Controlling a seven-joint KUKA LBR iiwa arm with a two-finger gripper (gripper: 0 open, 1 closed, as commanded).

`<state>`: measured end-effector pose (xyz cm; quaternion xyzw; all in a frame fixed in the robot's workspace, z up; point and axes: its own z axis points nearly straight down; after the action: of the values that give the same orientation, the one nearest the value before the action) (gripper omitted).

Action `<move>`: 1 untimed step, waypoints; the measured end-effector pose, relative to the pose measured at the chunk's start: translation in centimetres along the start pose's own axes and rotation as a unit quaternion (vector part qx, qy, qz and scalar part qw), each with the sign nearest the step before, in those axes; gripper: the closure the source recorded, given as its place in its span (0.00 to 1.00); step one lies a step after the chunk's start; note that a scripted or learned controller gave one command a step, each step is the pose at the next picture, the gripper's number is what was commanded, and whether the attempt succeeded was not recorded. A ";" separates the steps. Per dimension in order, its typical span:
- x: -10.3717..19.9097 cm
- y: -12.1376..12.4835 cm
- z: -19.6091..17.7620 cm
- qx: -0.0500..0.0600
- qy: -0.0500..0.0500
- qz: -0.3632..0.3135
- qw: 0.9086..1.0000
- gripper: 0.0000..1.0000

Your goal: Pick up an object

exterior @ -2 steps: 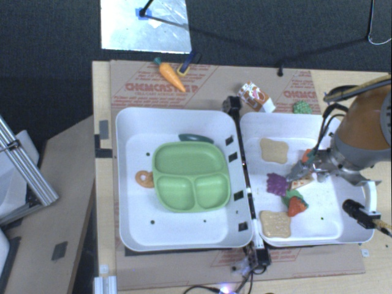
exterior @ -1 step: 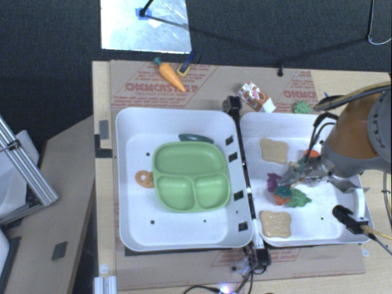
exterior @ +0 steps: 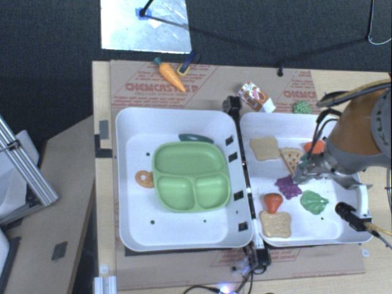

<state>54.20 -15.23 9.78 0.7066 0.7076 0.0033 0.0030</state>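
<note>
Purple grapes (exterior: 288,187), a toy cluster, lie near the middle of the right bin (exterior: 349,234), and I take them as the object nearest the tool. My gripper (exterior: 301,175) sits right at their upper right edge, seemingly touching them; whether it is released or clenched I cannot tell from this angle. Around the grapes I note a cracker (exterior: 290,158) just above, a slice of toast (exterior: 264,148) above left, a red piece (exterior: 273,202) below left, a second toast slice (exterior: 276,224) under that, and a green leaf (exterior: 314,201) to the lower right. An orange item (exterior: 316,146) shows beside the wrist. In the left bin (exterior: 131,133) a green divided plate (exterior: 190,176) rests centrally, with a small pretzel (exterior: 144,179) at its left. A carrot (exterior: 171,76) lies on the cardboard beyond the bins.
</note>
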 end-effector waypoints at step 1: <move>-0.3 0.2 -4.3 0.002 -0.001 -0.001 1.000 1.00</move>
<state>54.41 -15.49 14.09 0.7060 0.7082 0.0011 0.0021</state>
